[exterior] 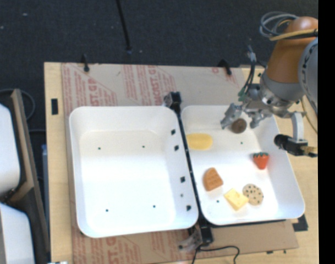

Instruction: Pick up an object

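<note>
A small brown round object (pixel 239 126) sits in the upper part of the right bin (pixel 291 188), and the gripper (pixel 243 117) hangs right over it, its grey jaws spread open to either side, not closed on anything. To take it well, I judge the jaws should come straight down until they flank the piece evenly, then close, since a round thing can squirt out of a lopsided pinch. Further out in the same bin lie a yellow oval piece (pixel 199 142), an orange-brown piece (pixel 212 179), a yellow block (pixel 235 198), a cookie (pixel 253 193) and a strawberry (pixel 261 160), all well clear. The left bin (pixel 95 147) shares the bench (pixel 117 84).
</note>
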Robot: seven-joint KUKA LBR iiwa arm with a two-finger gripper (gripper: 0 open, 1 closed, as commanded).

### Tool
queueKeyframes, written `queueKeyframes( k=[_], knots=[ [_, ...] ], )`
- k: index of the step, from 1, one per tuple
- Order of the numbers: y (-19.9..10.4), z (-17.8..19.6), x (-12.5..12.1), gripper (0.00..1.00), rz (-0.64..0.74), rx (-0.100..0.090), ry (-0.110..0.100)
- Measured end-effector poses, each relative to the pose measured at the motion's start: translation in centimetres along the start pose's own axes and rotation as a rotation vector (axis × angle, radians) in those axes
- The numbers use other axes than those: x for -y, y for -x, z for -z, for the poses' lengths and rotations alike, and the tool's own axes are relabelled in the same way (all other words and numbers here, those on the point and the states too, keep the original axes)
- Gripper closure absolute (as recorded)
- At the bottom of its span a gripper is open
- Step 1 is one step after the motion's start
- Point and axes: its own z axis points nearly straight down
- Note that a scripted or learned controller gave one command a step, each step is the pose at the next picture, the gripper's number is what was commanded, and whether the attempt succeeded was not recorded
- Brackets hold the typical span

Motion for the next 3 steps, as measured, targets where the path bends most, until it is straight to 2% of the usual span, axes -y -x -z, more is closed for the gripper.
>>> queueKeyframes(
  k=[1, 3],
  knots=[
    [0.0, 0.5, -0.2, 0.00, 0.001, 0.001, 0.008],
    [-0.6, -10.8, -0.3, 0.00, 0.001, 0.001, 0.004]
  ],
)
